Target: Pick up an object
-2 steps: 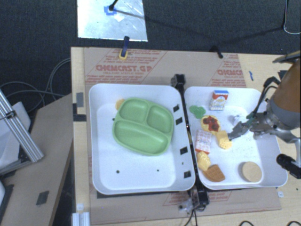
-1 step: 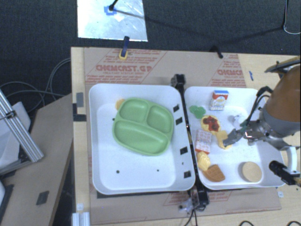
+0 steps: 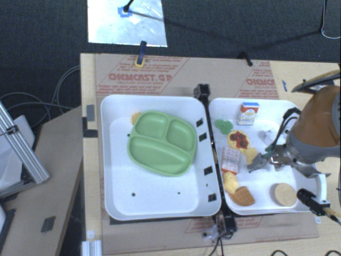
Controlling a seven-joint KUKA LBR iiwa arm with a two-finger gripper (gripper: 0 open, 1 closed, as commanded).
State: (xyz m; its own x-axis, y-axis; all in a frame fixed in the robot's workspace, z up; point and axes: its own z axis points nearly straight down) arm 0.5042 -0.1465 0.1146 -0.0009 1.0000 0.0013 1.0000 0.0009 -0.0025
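In the camera view, your gripper (image 3: 258,163) hangs low in the right bin (image 3: 266,104), fingers spread and holding nothing, just beside the yellow piece (image 3: 249,154). Centre over one item, descend straight, then pinch firmly.

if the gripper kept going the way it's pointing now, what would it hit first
The gripper points toward the view's left, slightly downward. First in that line is probably the red-and-white packet lying just beyond its tips, beside the yellow piece. Its height above the right bin is unclear, so it might pass over.
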